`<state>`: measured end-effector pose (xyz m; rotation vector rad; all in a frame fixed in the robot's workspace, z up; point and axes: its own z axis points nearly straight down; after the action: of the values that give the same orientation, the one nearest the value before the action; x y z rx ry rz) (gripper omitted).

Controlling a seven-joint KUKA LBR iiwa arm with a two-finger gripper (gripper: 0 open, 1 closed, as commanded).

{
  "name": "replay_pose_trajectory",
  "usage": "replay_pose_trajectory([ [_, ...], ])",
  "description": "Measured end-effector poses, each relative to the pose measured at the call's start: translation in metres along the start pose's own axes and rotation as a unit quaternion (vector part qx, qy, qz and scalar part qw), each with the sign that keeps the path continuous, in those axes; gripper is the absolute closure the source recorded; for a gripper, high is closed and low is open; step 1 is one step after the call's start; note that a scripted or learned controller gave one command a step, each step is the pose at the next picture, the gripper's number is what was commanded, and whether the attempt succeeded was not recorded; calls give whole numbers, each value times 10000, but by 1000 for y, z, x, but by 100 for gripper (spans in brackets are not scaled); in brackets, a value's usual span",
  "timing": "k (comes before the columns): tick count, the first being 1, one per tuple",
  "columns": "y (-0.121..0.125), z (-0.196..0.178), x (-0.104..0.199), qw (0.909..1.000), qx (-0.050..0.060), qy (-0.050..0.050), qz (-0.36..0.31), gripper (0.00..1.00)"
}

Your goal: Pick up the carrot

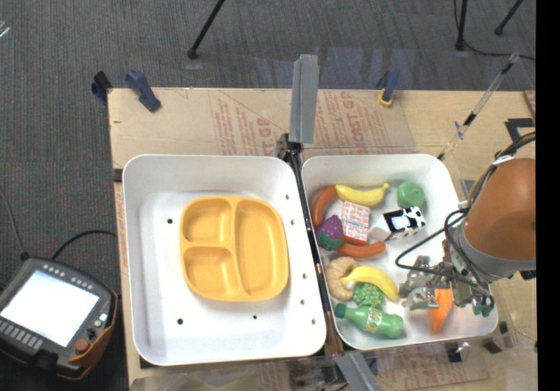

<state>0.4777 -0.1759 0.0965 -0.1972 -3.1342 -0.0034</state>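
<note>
Carrot (440, 311) beside green bottle (374, 319)

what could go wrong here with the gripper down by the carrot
1. The carrot lies in the right bin's near right corner, close to the wall; a finger may hit the wall instead of closing cleanly.
2. The gripper sits over the carrot's top end, so an off-centre pinch could let it slip or swing.
3. The green bottle and a banana lie just left; a sideways move could knock them.
</note>
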Motion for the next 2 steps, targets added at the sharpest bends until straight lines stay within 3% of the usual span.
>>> replay_pose_trajectory([
  [1,6,-37,-15,9830,4,-17,-1835,100],
  [2,-18,-79,-35,9367,5,-20,-3501,100],
])
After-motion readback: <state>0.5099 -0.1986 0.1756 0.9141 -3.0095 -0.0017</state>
